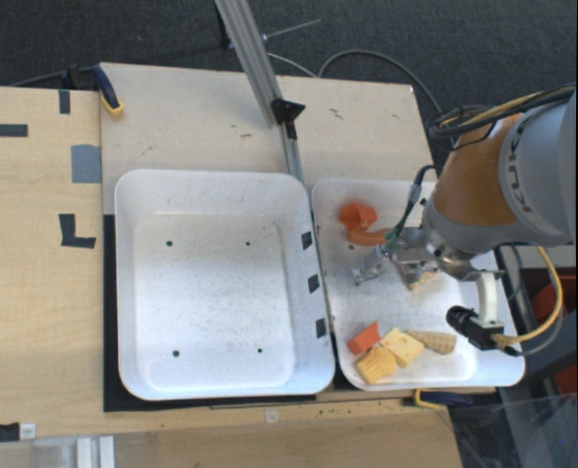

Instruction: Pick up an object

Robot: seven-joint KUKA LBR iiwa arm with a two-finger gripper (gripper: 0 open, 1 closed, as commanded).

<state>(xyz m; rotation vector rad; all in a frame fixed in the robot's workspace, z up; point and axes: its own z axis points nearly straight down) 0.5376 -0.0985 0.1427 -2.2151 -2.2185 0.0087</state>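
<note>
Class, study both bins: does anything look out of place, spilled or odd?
Nothing is spilled or damaged. The one lopsided thing: every object sits in the right bin, orange pieces near the gripper and yellow blocks at its near edge.

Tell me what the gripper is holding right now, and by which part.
Cannot be told. The gripper is low in the right bin, just below the orange object, with nothing visibly between its fingers.
</note>
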